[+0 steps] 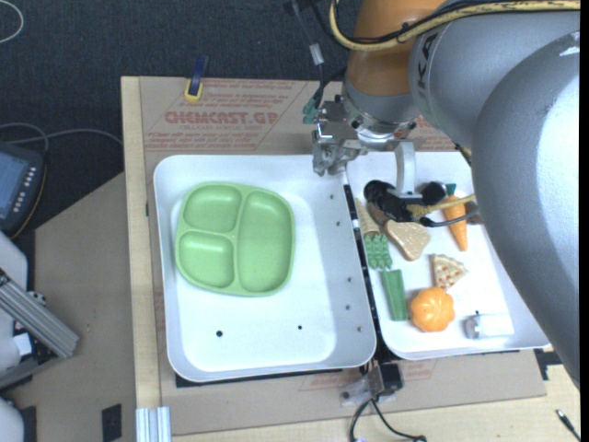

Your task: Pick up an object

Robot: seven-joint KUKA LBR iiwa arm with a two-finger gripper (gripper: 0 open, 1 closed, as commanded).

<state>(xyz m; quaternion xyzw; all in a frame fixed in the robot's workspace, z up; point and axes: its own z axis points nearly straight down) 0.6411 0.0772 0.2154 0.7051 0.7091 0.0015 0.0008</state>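
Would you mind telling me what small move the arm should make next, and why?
Probably shift the end effector toward the right bin and lower it. It sits at the far rims between the bins, while the orange fruit, carrot and other toys lie in that bin.

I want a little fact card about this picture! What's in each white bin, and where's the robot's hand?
left bin: shallow white bin holding a light green plastic plate with three compartments
right bin: shallow white bin holding toy food
toy food: round orange fruit, orange carrot, tan bread slice, small pizza wedge, long green vegetable piece
gripper: above the far end of the strip where the two bins meet
jaws: too small to tell whether open or shut
held object: none visible
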